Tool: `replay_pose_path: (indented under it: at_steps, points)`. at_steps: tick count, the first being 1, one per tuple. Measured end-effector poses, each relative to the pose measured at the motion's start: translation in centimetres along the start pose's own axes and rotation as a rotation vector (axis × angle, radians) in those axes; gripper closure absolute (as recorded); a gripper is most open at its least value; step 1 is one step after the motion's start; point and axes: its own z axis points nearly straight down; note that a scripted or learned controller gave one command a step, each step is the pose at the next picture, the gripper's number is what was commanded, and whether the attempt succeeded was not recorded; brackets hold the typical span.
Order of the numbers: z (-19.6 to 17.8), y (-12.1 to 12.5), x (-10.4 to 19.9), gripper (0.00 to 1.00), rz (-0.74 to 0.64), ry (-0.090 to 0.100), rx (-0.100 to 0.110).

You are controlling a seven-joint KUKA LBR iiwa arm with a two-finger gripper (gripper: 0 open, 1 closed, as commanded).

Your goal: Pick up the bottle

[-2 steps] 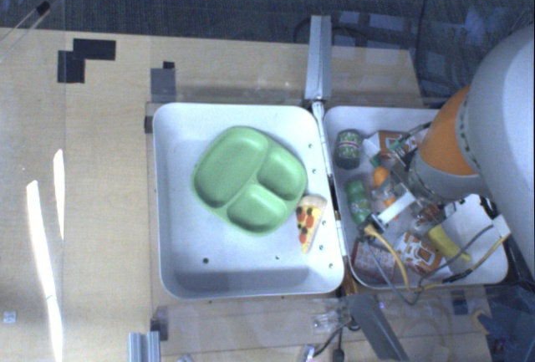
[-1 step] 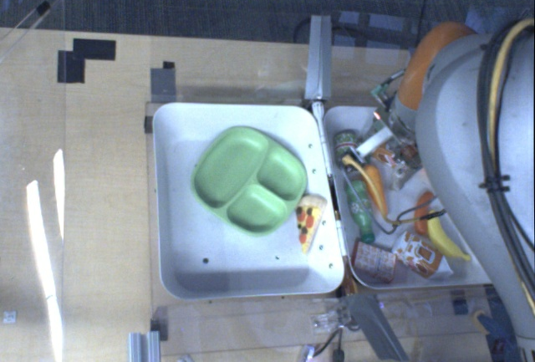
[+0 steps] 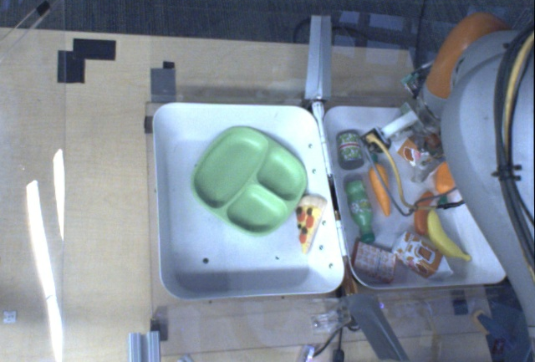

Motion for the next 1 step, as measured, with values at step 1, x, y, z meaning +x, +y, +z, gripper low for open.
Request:
replay_pose_path:
  at_steps: [1]
  points:
    - [-0.10,1.67,-9.60,0.00,0.210,0.004,0.006]
